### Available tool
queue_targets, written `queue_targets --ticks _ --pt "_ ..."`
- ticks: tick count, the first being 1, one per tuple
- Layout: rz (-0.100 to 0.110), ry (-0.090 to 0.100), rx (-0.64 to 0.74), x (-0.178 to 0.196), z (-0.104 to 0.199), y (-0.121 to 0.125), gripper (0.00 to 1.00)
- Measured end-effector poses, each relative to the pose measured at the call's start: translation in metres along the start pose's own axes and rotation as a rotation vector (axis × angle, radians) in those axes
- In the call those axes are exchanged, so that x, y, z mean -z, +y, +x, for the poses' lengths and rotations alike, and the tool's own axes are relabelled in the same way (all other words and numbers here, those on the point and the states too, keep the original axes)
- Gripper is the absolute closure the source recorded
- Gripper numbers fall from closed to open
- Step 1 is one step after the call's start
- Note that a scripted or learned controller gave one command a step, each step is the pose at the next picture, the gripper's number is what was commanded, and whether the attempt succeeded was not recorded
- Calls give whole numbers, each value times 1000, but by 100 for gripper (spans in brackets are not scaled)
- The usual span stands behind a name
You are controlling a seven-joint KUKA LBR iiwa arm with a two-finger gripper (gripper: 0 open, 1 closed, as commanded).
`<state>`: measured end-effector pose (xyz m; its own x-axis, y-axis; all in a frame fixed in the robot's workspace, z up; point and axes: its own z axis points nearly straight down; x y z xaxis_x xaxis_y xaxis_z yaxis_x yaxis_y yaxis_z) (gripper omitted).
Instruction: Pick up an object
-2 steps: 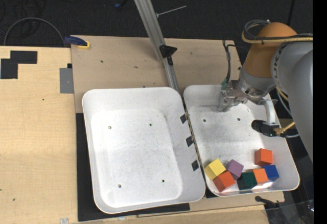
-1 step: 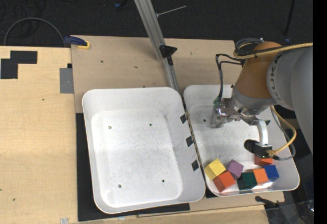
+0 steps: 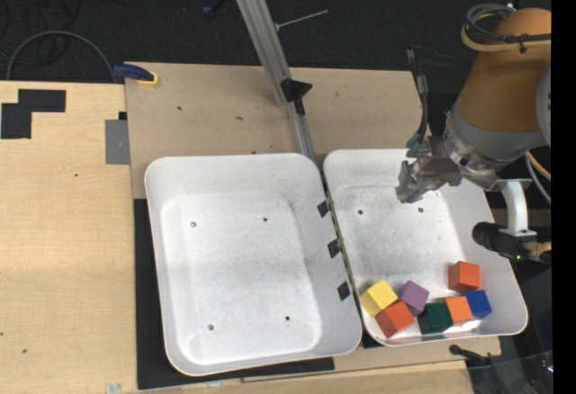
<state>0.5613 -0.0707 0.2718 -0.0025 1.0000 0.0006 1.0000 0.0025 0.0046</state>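
While the gripper (image 3: pixel 416 186) hangs over the far part of the right bin (image 3: pixel 387 172), I cannot tell how it is set. The blocks lie well apart from it, in the near right corner of this bin. The left bin (image 3: pixel 180 176) sits beside it on the worktop (image 3: pixel 207 113). In the cluster are a red block (image 3: pixel 464 275), an orange block (image 3: pixel 459 308), a yellow block (image 3: pixel 380 295), a purple block (image 3: pixel 414 294), a green block (image 3: pixel 435 317) and a blue block (image 3: pixel 479 302). Their long axis is unclear.

The arm (image 3: pixel 504 104) is showing a wide rounded orange band above a grey wrist. Thin dark cables are looping over its top. The gripper (image 3: pixel 409 190) is looking like dull grey metal, small and blocky.
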Motion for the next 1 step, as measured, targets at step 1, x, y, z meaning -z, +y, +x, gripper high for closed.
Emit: queue_targets --ticks 1 --pt "-2 0 0 121 30 -44 100"
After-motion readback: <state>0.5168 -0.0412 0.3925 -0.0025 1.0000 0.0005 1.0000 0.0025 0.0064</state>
